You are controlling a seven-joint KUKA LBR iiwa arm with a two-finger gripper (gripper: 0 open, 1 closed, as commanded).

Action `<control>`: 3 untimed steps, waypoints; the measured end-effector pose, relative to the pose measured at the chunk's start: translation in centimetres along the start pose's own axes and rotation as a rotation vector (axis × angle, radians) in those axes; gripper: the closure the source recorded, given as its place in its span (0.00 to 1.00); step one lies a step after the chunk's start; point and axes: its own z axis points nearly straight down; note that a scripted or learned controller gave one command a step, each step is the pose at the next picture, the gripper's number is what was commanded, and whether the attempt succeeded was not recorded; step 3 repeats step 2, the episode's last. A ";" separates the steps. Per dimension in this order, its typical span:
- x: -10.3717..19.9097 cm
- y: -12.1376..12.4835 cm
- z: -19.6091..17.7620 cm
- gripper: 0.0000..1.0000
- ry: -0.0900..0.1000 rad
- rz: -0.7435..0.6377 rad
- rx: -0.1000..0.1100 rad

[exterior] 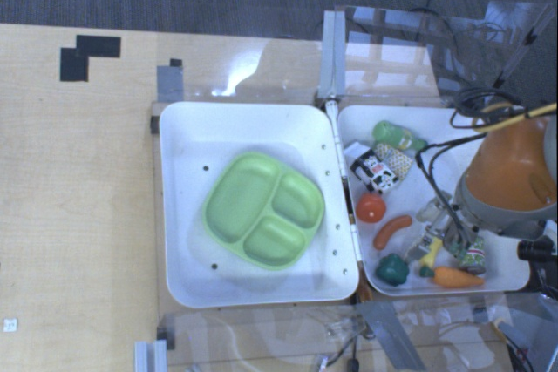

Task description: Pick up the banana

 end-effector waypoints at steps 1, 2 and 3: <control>-0.3 0.3 -1.2 1.00 -0.008 0.001 -0.005; 0.6 8.7 -9.5 1.00 0.007 0.411 0.001; 0.6 8.7 -9.5 1.00 0.007 0.411 0.001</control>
